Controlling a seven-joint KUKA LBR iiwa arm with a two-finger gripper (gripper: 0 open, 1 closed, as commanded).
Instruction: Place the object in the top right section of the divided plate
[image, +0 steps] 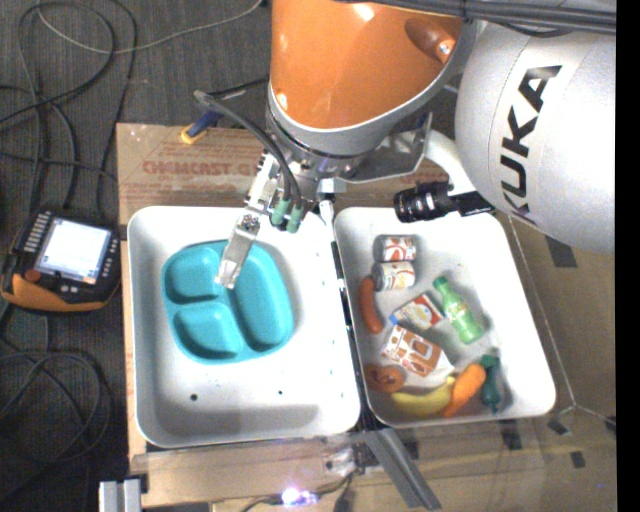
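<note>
The teal divided plate (262, 305) lies in the left white bin (150, 390). It has two small sections on its left and one large section on its right. My gripper (231, 276) hangs over the plate's upper part, its tip above the ridge between the upper-left section and the large right section. I see no object at its tip. The plate's sections look bare. Possible objects lie in the right bin (530, 350): two cans (397, 248), a sausage (370, 303), a green bottle (461, 311), a banana (423, 401) and a carrot (466, 387).
The orange and grey arm body (360, 70) covers the top of both bins. A small carton (425, 312) and a flat box (412, 351) also lie in the right bin. A handheld controller (62, 258) sits left of the bench, among cables.
</note>
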